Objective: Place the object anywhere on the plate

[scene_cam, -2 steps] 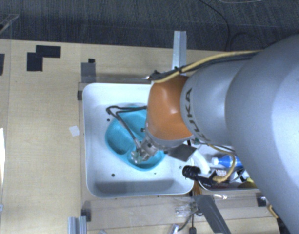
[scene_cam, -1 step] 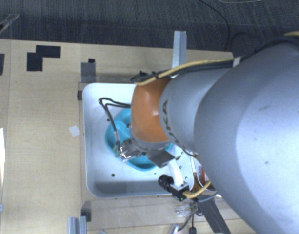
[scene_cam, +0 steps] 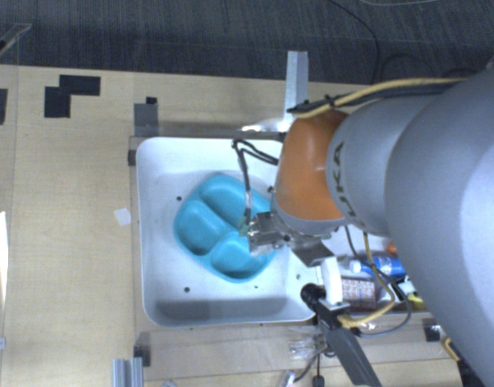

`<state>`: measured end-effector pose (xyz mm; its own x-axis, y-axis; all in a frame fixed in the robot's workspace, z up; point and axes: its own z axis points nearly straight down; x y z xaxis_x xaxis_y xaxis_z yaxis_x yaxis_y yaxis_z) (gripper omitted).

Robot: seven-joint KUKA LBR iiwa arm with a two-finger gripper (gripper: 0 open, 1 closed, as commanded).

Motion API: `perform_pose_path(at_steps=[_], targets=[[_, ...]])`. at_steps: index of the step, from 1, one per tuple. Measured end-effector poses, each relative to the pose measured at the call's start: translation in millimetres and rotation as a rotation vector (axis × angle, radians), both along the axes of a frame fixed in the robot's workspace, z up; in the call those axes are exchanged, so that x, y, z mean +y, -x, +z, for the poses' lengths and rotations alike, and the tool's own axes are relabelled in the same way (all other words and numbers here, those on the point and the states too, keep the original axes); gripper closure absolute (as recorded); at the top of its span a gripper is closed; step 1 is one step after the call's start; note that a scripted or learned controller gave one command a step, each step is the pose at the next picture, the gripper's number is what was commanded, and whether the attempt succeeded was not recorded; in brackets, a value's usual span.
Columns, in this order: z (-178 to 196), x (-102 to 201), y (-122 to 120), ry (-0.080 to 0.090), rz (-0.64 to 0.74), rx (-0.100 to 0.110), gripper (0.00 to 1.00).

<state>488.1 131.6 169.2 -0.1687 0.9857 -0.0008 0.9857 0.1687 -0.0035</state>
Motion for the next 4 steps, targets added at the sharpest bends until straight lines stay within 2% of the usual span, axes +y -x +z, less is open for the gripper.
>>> perform_pose_path(at_steps=[1, 2, 3, 4], targets=[[30, -53, -53, 0.000, -0.025, 0.000, 1.00], [33, 9, -26, 0.000, -0.047, 0.001, 1.00], [33, 9, -26, 0.001, -0.047, 0.002, 0.00], [33, 9, -26, 0.001, -0.047, 0.002, 0.00]])
